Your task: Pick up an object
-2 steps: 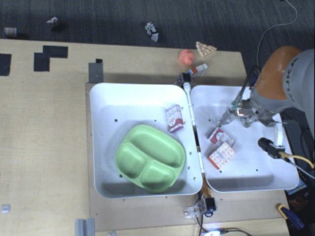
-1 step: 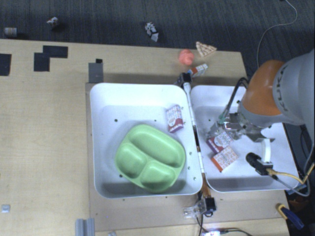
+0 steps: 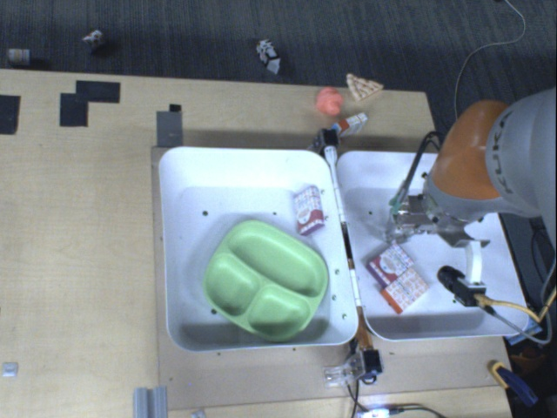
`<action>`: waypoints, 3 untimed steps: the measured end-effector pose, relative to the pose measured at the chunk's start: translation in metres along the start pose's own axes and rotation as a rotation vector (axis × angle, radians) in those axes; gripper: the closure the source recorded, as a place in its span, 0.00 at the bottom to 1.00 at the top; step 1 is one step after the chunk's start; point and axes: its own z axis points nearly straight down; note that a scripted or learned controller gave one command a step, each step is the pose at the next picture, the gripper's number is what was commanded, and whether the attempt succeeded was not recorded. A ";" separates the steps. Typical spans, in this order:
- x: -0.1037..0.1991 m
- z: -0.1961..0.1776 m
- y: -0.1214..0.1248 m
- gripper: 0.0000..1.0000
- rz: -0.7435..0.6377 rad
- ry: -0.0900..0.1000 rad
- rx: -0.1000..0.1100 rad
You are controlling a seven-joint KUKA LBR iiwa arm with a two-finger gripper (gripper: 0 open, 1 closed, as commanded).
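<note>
Just below your gripper, touching its tips, a red-and-white carton lies flat in the right bin. You cannot tell whether the fingers are parted. A second carton and green tray sit well left.

Two white bins sit side by side. One green divided tray lies there, with three small printed packets.
</note>
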 end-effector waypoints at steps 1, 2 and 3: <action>0.000 0.000 0.000 0.00 0.000 0.000 0.001; 0.001 0.011 -0.072 0.00 0.003 -0.001 0.003; 0.002 0.000 -0.070 1.00 0.001 -0.002 -0.003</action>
